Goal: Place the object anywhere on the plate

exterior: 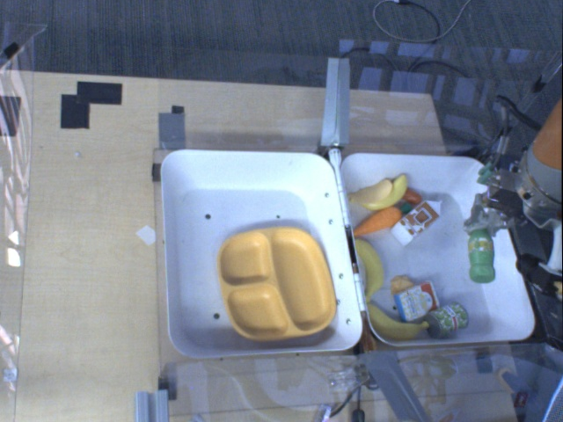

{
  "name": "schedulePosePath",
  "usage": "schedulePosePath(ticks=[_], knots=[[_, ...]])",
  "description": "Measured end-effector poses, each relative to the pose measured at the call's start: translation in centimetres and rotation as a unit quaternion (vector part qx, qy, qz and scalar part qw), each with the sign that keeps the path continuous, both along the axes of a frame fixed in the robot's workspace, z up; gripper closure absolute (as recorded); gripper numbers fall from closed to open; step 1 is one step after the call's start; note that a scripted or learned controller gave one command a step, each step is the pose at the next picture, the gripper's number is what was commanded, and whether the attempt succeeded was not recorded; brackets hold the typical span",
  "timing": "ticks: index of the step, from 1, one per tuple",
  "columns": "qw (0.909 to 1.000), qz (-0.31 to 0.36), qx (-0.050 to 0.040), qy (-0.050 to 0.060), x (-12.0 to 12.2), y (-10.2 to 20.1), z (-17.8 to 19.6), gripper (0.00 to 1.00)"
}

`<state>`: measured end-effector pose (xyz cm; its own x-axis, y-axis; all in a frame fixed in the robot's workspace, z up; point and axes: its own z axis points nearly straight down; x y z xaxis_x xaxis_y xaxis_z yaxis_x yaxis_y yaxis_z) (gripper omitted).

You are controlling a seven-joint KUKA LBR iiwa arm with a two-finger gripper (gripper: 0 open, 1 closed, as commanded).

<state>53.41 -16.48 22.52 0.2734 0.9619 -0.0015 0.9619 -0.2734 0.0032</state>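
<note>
Bottle (481, 260): light, stiff, slippery; grip its neck.
End effector (486, 219): at bottle's 12 o'clock, clasping its cap.
Plate (276, 281): at bottle's 9 o'clock.

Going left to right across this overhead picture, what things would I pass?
Yellow plate in the left bin → carrot → green bottle in the right bin → gripper.

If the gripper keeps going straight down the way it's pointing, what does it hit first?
Most likely the green bottle, which sits directly under the gripper in the right bin. From this slanted view, the depth between them is unclear; they may already be touching.
</note>
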Motion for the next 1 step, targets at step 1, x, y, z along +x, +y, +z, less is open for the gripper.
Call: schedulePosePath(ticks=[1], knots=[[0.9999, -0.012, 0.0014, 0.0, 0.71, 7.68, -0.28, 1.0]])
